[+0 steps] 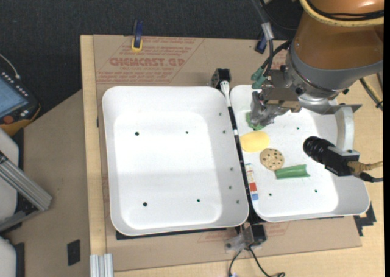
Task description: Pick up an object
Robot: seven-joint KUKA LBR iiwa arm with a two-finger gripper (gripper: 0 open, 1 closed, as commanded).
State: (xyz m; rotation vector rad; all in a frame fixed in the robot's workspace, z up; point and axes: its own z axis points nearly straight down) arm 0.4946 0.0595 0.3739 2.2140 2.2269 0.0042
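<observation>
end effector [263, 117] low in right bin [347, 199] – over a green thing [252, 119] (grip: cannot tell) | yellow piece [254, 142] just beside | risk – it may bump that, or come up empty

A brown cardboard sheet [152, 56] printed with red lettering covered the bench, a blue clamp [138, 35] at its far edge. Dark carpet [55, 8] lay beyond, evenly lit.

arm [341, 20] cropped at top and right edges; green object [255, 119] partly hidden under gripper [262, 113]
</observation>
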